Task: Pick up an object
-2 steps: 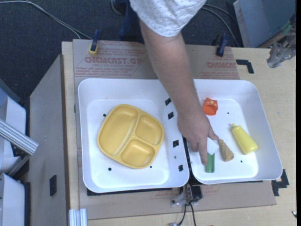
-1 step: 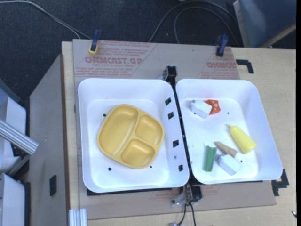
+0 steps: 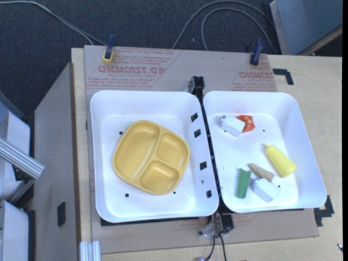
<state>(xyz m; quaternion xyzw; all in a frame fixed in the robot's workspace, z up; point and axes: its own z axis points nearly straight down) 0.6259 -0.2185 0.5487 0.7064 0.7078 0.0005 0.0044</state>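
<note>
The objects I am being asked to pick from are lying in the right bin (image 3: 304, 124). A yellow squeeze bottle (image 3: 280, 160) is resting on its side toward that bin's right wall, its tip pointing up and left. Near the front, a green stick (image 3: 243, 182) is lying just beside a tan piece (image 3: 261, 172), and a small white block (image 3: 265, 190) is sitting next to both. Toward the back, another white block (image 3: 232, 126) is touching a red piece (image 3: 247, 123). None of these is carrying a label I can read.

The left bin (image 3: 103, 145) is holding a yellow divided plate (image 3: 151, 156) with three compartments, lying flat and turned at an angle. Black clips (image 3: 196, 132) are running along the seam where the two bins are meeting.

Both bins are sitting on a brown board (image 3: 174, 64) on the desk (image 3: 60, 145). Red print on the board is reading "CHEMCAST GP" behind the left bin, and the same word is repeating, partly readable, behind the right bin. Blue clamps (image 3: 110, 48) are gripping the board's far edge, and grey cables (image 3: 217, 10) are looping over the dark floor beyond.

I cannot tell whether my fingers are open or closed.
</note>
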